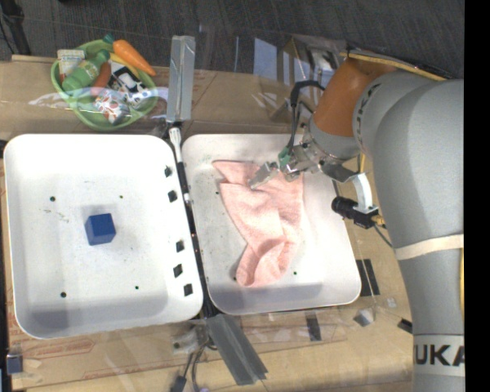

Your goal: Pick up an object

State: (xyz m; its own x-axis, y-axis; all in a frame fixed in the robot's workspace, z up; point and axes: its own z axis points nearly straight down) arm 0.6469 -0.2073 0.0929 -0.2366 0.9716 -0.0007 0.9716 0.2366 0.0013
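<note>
A crumpled pink cloth [265, 223] lies in the right bin [335, 280], stretching from the bin's upper middle down toward its front. My gripper [276, 172] is low over the cloth's upper edge, right at the fabric, with the grey arm and its orange band [339, 100] reaching in from the right. A small blue cube [100, 228] sits alone in the left bin [33, 300], far from the gripper.
A green bowl [106, 84] full of toy food and packets stands on the bench behind the left bin. A raised divider with black clips [184, 219] separates the two bins. The arm's bulky grey body [416, 170] overhangs the right bin's right side.
</note>
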